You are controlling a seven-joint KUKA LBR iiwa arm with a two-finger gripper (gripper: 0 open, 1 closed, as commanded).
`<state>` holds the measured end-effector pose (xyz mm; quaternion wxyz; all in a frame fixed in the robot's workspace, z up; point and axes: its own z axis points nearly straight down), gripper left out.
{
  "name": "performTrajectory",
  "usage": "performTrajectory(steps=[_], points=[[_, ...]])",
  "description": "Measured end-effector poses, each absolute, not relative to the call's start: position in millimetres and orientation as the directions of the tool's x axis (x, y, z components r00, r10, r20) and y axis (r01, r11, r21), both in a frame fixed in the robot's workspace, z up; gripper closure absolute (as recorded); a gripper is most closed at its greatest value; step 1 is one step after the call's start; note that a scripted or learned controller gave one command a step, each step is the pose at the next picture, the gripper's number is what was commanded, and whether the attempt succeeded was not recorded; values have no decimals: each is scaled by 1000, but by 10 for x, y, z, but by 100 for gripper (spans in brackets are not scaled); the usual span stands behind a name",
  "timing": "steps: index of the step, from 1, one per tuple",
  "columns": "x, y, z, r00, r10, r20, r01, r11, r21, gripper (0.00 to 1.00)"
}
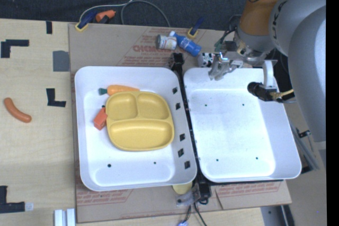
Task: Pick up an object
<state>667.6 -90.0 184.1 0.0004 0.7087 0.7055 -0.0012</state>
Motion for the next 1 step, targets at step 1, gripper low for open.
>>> performTrajectory(steps=[1], points=[[6679,64,1839,-8,1000,2,1000,8,-2,100]])
